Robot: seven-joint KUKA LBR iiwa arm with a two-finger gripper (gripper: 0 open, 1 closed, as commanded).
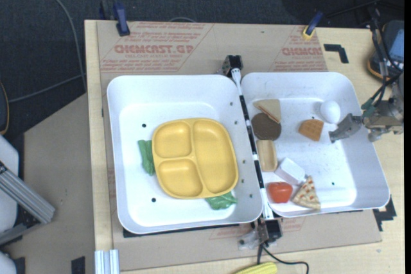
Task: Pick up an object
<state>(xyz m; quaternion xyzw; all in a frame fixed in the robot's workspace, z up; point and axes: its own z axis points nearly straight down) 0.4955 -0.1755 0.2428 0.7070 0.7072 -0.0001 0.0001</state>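
Egg (330, 111) sits right of centre in the right bin (366, 170), beside the gripper (340, 132) — whose state I cannot tell. Being round, it may roll off — or the bread (311, 129) gets nudged.

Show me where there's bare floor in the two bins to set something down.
Left bin: bare strips above and left of the yellow tray. Right bin: bare patch on the right, between the pizza slice and the end effector. Crowded along its left wall, from the brown disc down to the tomato.
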